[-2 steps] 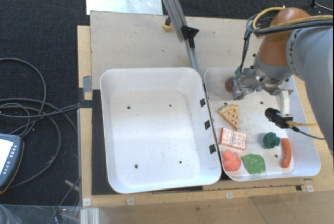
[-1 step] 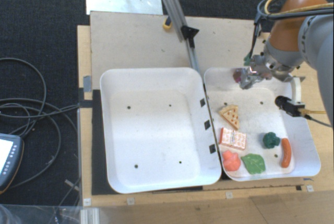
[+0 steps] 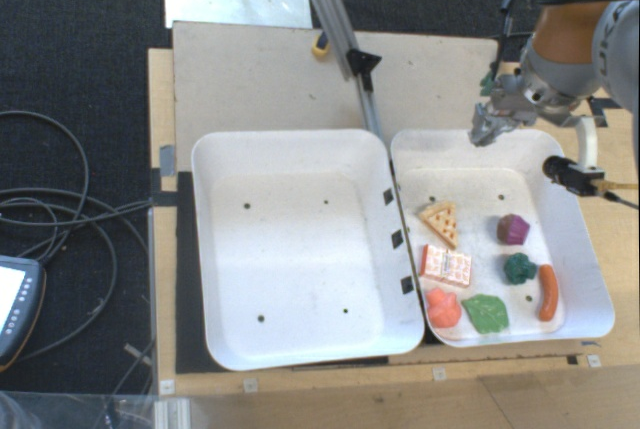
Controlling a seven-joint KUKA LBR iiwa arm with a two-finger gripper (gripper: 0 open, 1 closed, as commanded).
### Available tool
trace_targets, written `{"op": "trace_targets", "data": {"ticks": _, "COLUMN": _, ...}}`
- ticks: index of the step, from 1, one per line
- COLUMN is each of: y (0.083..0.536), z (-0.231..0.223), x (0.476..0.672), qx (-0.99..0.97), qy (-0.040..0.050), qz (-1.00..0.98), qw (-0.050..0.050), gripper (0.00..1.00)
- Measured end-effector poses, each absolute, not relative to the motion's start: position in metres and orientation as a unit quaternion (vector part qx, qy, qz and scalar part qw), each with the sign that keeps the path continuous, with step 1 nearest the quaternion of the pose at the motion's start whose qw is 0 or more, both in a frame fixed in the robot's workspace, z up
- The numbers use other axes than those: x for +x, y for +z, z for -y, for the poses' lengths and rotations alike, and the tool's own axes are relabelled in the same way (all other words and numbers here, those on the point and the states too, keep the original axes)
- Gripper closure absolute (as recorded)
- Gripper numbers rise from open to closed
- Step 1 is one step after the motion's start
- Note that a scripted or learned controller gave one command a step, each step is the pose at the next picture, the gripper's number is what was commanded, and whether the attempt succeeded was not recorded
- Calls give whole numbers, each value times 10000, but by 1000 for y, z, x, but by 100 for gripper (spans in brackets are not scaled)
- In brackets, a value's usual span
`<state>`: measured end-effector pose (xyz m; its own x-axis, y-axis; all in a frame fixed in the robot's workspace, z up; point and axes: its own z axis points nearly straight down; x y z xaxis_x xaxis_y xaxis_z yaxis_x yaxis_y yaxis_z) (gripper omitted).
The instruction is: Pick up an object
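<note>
The right bin (image 3: 470, 162) holds several toy foods: a pizza slice (image 3: 440, 221), a red and white box (image 3: 446, 266), a purple piece (image 3: 513, 229), a dark green broccoli (image 3: 519, 268), an orange sausage (image 3: 548, 292), a light green piece (image 3: 486, 313) and a salmon-red piece (image 3: 443, 307). My gripper (image 3: 483, 133) hangs over the bin's back rim, well above and behind the foods. Nothing shows between its tips.
The left bin (image 3: 215, 157) stands beside the right one. A grey tripod leg (image 3: 335, 12) slants down to the gap between the bins. Cables (image 3: 50, 207) and a tablet (image 3: 15, 302) lie on the floor at the left.
</note>
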<state>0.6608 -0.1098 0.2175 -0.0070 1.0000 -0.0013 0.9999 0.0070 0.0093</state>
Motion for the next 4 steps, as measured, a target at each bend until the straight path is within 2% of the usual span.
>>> {"op": "trace_targets", "data": {"ticks": 1, "y": 273, "z": 110, "x": 662, "qx": 7048, "qy": 24, "qz": -7094, "qw": 34, "gripper": 100}}
{"op": "trace_targets", "data": {"ticks": 2, "y": 260, "z": 63, "x": 647, "qx": 7039, "qy": 4, "qz": -7103, "qw": -6, "gripper": 100}}
{"op": "trace_targets", "data": {"ticks": 3, "y": 262, "z": 21, "x": 614, "qx": 7040, "qy": 3, "qz": -7102, "qw": -10, "gripper": 100}}
{"op": "trace_targets", "data": {"ticks": 4, "y": 243, "z": -30, "x": 590, "qx": 7036, "qy": 1, "qz": -7106, "qw": -17, "gripper": 100}}
